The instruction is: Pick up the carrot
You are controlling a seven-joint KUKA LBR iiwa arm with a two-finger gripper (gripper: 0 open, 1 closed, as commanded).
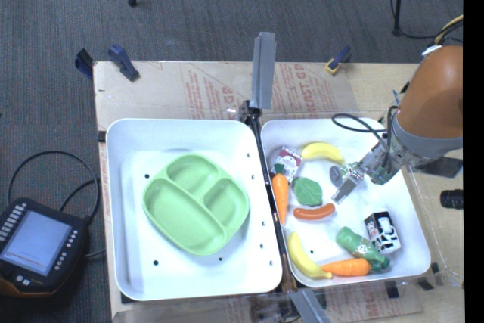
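My gripper [342, 185] hangs over the right bin [418, 227], in its upper middle part. My fingers [336, 194] stand a narrow way apart, tips pointing down and toward the bin's centre, with nothing between them.

Two carrots lie in this bin. The first carrot [280, 197] is well to the left of my fingers, hard against the bin's left wall. It is orange, tapered, lying lengthwise along the wall, its thick end with a green stub pointing to the far side. The second carrot [347, 267] lies well below my fingers, near the bin's near edge. It is orange, lying crosswise, its narrow tip pointing left toward a banana [304, 258] and its thick end touching a green bottle [357, 244].

Just below my fingertips lies a red sausage [314, 212]. Just left of them is a green leaf [308, 191]. A second banana [322, 153] lies above and left. A black and white box [383, 232] sits below and right.

The left bin [121, 163] holds a green divided plate [197, 203], well apart from my fingers.
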